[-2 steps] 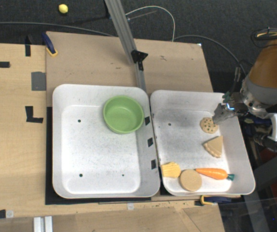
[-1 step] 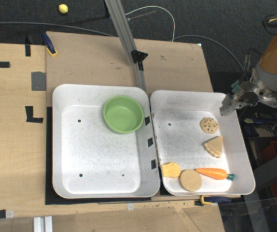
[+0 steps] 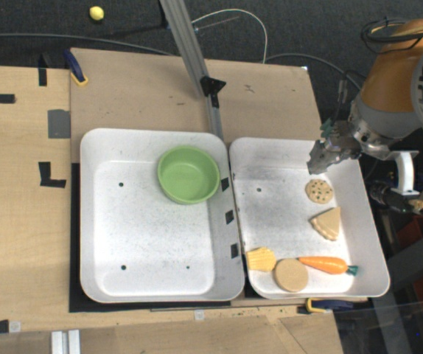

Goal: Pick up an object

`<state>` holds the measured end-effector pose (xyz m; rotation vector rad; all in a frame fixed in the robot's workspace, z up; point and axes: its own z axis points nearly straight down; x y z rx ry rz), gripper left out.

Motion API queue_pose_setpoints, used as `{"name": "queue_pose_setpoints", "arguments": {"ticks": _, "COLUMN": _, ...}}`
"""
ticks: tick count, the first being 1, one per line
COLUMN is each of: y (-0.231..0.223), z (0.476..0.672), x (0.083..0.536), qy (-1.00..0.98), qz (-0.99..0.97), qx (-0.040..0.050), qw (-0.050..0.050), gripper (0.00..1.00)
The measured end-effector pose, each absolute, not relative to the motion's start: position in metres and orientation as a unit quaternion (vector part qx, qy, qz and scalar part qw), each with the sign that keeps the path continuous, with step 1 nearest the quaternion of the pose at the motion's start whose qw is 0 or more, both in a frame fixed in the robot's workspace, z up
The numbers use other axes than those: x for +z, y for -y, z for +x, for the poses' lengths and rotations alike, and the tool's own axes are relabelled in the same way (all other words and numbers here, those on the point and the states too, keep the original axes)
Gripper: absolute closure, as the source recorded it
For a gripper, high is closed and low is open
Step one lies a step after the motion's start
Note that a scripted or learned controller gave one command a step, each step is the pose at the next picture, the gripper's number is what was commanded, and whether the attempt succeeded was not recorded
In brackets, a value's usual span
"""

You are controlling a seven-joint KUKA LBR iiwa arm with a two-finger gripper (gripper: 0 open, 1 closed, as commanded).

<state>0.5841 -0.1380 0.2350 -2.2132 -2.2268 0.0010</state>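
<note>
gripper hung just above cookie, R bin | jaws: maybe shut, can't tell | bowl in L bin

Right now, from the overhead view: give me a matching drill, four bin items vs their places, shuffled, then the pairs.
Things:
1. green bowl
2. cookie
3. carrot
4. yellow block

Places:
A. right bin, near edge, by the divider
B. left bin, far right part
C. right bin, just below the gripper
D. right bin, near right corner

Pairs: 1-B, 2-C, 3-D, 4-A
</note>
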Motion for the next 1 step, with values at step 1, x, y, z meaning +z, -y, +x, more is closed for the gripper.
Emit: {"name": "queue_pose_setpoints", "arguments": {"ticks": 1, "y": 0.0932, "z": 0.6027, "x": 0.2380, "qy": 0.709, "qz": -0.705, "qx": -0.0001, "qw": 0.001, "gripper": 1.00}}
